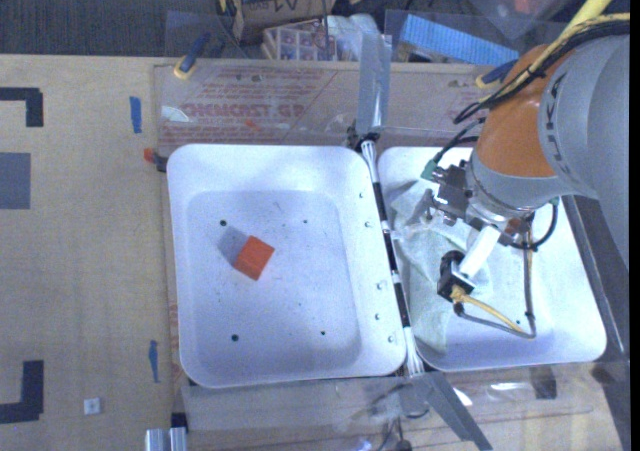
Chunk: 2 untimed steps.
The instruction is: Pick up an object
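**Over the right bin: approach step, nothing visibly held**

Over the right bin (575, 344), low on its left half, is where you find the gripper (443, 201). Step in hand, as I judge it: approach for a pick, not a lift. You see nothing held. Whether the gripper is apart or together, can't tell; the wrist covers it from this angle.

Candidates: 2.
- Sheet (425, 314): pale, crumpled, lies along the left side of the right bin, under and beside the gripper. Prob. the target, given where the arm is. Can't tell if the gripper touches it.
- Cube (254, 257): orange, alone in the left bin (200, 179), left of centre, flat on the floor. It's well apart from the gripper, w/ the wall (385, 239) where the bins meet in between.

Next move, in my view:
- If it's the sheet, you need a straight drop onto a raised fold, then a close, then a lift. It looks limp, so a pinch on a flat patch prob. gets nothing.
- If it's the cube, you need to rise clear of the wall, cross to the left bin and square up to the cube's faces. It looks rigid, so an easier grip.

Arm pose: the arm (595, 89) comes in from the view's right, w/ the grey link high at top right. The orange band (510, 144) sits above the wrist, and the wrist is bent down toward the wall. The tool end looks tilted, not plumb, leaning to the view's lower left.
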Available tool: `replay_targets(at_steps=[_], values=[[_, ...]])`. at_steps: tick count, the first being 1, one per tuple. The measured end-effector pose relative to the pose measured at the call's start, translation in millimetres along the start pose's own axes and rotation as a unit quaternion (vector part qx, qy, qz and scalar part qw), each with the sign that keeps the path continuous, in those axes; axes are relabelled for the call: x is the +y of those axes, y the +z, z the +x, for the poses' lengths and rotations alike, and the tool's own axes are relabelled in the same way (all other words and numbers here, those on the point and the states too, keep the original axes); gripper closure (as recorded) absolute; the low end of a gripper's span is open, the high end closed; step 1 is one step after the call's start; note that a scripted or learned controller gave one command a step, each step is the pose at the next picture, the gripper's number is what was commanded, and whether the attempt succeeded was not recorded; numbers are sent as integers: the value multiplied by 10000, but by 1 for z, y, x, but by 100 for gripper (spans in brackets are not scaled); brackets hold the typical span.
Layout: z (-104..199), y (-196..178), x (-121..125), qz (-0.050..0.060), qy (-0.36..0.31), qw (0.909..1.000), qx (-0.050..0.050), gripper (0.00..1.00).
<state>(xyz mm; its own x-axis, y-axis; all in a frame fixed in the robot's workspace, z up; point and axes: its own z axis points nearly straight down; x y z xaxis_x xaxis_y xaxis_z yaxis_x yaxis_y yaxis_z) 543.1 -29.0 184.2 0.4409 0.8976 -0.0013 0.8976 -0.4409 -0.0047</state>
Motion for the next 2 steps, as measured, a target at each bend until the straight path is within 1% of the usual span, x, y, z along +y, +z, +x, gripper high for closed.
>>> replay_targets(at_steps=[1,2], values=[[7,0,17,-32,-1779,9840,0,0],[-5,0,-47,-13,-2205,9754,1,0]])
